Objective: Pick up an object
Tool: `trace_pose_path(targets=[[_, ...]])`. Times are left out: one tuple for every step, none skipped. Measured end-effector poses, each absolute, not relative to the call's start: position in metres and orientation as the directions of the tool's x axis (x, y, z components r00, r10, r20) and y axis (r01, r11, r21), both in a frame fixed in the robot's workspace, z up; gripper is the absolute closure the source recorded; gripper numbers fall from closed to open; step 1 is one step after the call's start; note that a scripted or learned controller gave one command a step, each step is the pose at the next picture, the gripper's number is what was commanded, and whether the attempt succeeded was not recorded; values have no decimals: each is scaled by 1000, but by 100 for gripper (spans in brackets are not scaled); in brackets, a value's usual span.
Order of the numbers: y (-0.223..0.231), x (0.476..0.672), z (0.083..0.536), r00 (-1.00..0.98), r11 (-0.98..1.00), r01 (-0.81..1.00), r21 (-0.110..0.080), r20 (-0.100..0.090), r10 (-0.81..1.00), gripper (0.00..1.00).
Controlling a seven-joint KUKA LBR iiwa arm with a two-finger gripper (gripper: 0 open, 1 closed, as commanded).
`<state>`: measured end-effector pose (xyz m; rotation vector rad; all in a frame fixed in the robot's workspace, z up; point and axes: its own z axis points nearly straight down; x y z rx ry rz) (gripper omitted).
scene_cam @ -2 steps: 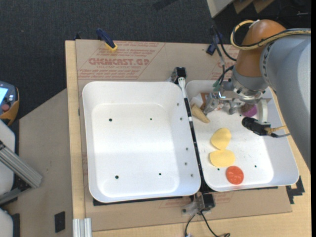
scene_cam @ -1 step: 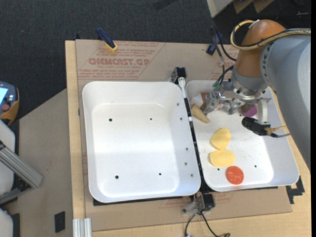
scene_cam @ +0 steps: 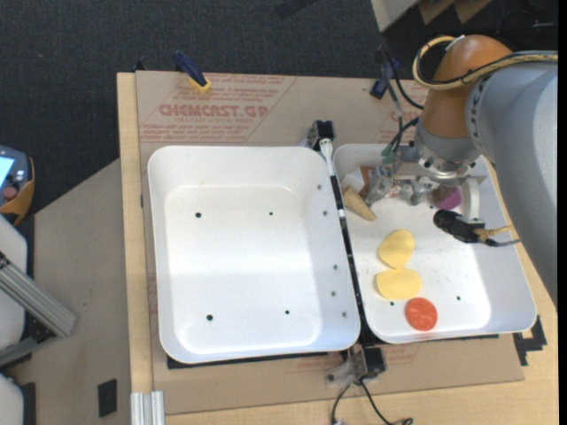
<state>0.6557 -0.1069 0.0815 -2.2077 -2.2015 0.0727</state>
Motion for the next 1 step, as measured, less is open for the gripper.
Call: trace_pose_path(targets=[[-107,656,81,2,-3,999,-49,-15,1000,0]])
